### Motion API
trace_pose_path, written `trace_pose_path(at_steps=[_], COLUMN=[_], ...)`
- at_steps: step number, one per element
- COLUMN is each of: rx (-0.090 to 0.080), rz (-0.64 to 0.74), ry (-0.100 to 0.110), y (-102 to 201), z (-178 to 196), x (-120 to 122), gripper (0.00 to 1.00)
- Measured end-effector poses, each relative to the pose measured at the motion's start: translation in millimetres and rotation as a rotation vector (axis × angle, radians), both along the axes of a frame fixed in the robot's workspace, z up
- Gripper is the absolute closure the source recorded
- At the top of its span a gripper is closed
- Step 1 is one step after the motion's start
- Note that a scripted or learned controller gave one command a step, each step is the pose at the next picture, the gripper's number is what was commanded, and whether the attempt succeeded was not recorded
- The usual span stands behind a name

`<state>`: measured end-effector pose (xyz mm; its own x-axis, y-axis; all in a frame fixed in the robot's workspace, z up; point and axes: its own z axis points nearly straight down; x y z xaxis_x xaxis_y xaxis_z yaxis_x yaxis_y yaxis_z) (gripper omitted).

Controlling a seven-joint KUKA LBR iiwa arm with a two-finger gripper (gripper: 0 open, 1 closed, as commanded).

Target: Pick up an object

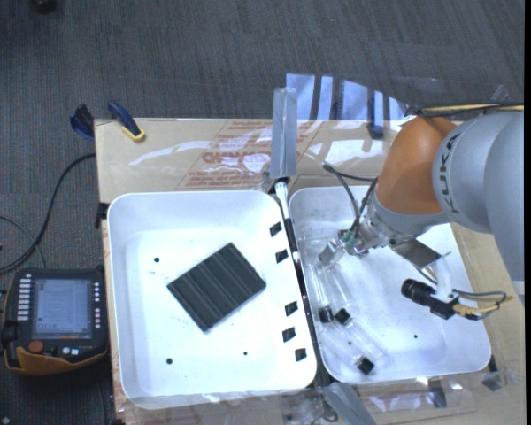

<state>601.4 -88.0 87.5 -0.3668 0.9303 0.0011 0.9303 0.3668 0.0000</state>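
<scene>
Grey arm (pixel 478 171) lettered "KUKA"

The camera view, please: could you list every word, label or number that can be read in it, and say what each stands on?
"KU", vertical dark letters on the grey arm, cut off by its curve.
Red print on the bench sheet behind the bins: too blurred to read.
Pendant screen, left of the bench: text too small to read.
Ribbed black pad in the left bin: no text.
</scene>
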Motion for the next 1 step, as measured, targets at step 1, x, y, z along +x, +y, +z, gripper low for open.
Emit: trace_pose_path(at_steps=[1], rx=[0.001], rz=[-0.006], ry=[-0.001], y=[-1.4], z=[9.4], x=[0.4], gripper=[1.0])
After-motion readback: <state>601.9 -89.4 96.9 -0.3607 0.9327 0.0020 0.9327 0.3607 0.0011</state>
